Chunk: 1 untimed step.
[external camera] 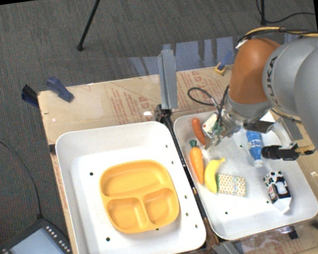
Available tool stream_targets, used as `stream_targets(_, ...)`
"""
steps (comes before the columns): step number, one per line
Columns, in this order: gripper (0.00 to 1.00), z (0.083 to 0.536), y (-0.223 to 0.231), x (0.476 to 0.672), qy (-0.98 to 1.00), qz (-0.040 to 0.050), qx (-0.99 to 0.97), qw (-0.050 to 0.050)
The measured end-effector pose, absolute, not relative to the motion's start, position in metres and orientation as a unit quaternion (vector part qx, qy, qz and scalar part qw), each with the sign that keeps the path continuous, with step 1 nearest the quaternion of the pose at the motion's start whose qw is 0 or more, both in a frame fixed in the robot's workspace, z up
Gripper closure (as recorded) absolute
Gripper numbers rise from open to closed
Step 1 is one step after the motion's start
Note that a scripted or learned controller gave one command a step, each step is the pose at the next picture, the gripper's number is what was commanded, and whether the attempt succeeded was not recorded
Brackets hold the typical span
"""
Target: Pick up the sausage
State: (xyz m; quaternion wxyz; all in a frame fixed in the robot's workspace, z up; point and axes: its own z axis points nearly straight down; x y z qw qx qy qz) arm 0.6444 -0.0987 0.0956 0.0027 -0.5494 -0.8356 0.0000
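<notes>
bare wooden bench (pixel 108 101) with two white bins, left bin (pixel 69 160) beside right bin (pixel 302 196)

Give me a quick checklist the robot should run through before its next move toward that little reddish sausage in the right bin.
1. Small reddish-orange sausage in plain sight, near the right white bin's upper left corner: ok.
2. Nothing lying on the sausage: ok.
3. Two-finger gripper near the sausage: ok, just to its right.
4. Gripper centred over the sausage: cannot tell.
5. Room around it: not ok; the orange toy carrot lies just below, the bin wall close beside.
6. Yellow banana and blue bottle out of the way: ok.
</notes>
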Motion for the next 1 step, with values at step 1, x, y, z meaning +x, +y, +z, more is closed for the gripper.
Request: stream_targets(1,1.00,0.1861,-0.0375,0.6443,-0.714,0.0010,-0.700,0.001)
